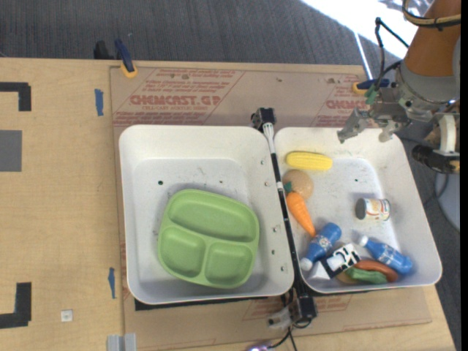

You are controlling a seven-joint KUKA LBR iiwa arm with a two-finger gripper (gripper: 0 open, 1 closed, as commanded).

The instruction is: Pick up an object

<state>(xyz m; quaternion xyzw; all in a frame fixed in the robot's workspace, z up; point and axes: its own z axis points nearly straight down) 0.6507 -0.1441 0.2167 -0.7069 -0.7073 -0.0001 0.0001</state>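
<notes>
The right bin (417, 196) holds several toys. A yellow corn cob (308, 161) lies at the back, with a tan ball (298, 183) and an orange carrot (300, 212) in front of it along the left wall. A small can (374, 209) lies on its side in the middle. Two blue bottles (322, 242) (387, 254), a black-and-white item (342, 258) and a red and green piece (373, 271) crowd the front. My gripper (365, 131) hangs open over the bin's back right corner, above the toys, with nothing between its fingers.
The left bin (139, 196) holds a green divided plate (210, 236). A black clamp (263, 117) sits where the two bins meet at the back. The grey and orange arm (431, 42) comes in from the upper right.
</notes>
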